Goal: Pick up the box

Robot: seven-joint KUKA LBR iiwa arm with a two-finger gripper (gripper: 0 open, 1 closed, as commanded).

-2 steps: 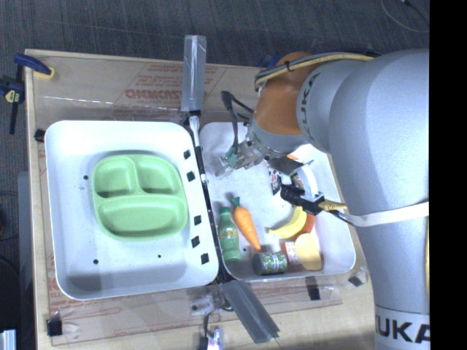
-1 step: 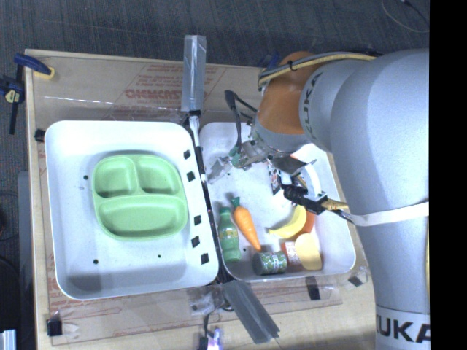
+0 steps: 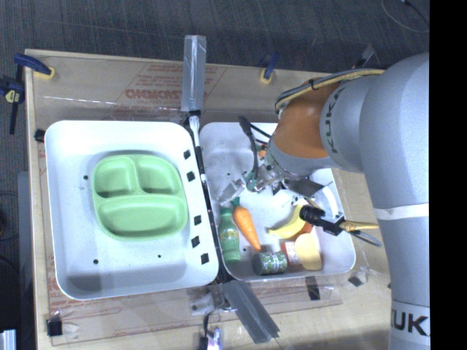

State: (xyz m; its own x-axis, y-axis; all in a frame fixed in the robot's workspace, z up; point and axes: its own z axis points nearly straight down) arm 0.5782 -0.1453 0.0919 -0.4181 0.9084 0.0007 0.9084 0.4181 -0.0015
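The box (image 3: pixel 292 251), a small red-and-white carton as far as could be made out, was seen lying toward the 5 o'clock corner of the right bin (image 3: pixel 225 157), close to the near wall. It was flanked at 9 o'clock by a green can (image 3: pixel 271 262), apparently touching it, and at 3 o'clock by a pale yellow object (image 3: pixel 311 253) pressed against its other side. A banana (image 3: pixel 290 226) was found just beyond it at 12 o'clock, with a carrot (image 3: pixel 247 228) and a green bottle (image 3: pixel 229 238) farther out at 10 o'clock. The box was judged to be light and fairly stiff, with thin card walls that could be dented by a hard squeeze and smooth printed faces that might slip. Because both flanks were crowded, a hold across the 12-to-6 o'clock faces was judged the more promising, taken from above. The gripper (image 3: pixel 257 179) was seen well apart from the box, at about 11 o'clock from it, low over the middle of the same bin; whether it was parted or closed could not be told. A green divided tray (image 3: pixel 139 195) was seen in the left bin (image 3: pixel 66 159).
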